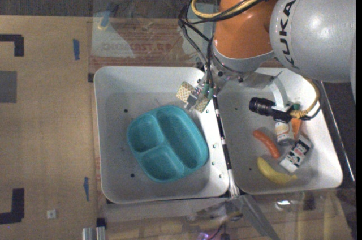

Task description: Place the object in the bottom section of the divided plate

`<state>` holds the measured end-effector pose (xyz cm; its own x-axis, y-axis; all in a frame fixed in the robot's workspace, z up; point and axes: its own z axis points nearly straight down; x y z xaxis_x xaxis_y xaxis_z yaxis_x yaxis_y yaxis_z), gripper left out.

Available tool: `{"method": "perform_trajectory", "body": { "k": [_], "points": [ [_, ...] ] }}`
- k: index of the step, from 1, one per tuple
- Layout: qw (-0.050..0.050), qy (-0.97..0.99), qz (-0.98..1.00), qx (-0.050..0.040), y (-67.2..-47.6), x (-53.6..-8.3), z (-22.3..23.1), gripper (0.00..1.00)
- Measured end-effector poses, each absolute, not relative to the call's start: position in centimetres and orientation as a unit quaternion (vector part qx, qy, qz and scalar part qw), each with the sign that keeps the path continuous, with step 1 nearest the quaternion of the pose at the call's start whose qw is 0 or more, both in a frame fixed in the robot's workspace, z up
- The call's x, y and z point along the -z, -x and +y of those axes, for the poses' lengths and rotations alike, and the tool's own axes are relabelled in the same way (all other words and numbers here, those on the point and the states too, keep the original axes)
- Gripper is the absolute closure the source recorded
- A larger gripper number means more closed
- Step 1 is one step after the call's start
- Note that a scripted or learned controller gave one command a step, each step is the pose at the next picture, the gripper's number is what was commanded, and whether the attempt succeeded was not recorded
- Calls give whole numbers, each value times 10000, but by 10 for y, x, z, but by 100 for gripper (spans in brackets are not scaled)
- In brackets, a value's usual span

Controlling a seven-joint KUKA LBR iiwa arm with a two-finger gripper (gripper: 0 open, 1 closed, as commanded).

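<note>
At the left bin's upper right corner: a small tan checked piece (185,91), which I take to be the task's object, shows right against the gripper's tip, beyond the plate's upper right edge.
Height of the piece: unclear; it may be lifted or resting by the bin's rim.
Gripper (199,97): low under the orange wrist band, just beside the wall that parts the two bins. I cannot tell whether it is open or closed, nor whether it truly has the piece.
Divided plate (186,137): teal, lying flat in the middle of the left bin (113,120), with all three compartments bare.
Bottom section (163,165): the small compartment nearest the view's lower edge, well apart from the gripper, across the large compartment.
Right bin (328,168): a carrot (266,142), a banana (275,171), a small bottle (283,132) and a black-and-white box (297,154) lie close together, none of them near the plate.
Step in hand: by my reading, the carry from pick to place, if the piece is in fact gripped.
Next move: travel down-left in the view over the plate, stop above the bottom section clear of the dividing ridges, lower, then release.
Risk: a drop short of that would land in the large compartment.
</note>
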<state>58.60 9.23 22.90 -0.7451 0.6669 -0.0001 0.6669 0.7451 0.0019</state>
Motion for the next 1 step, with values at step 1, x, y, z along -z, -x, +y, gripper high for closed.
{"method": "perform_trajectory", "body": {
  "k": [1],
  "points": [
    [0,-3734,9277,-5,-568,-220,126,100]
  ]
}}
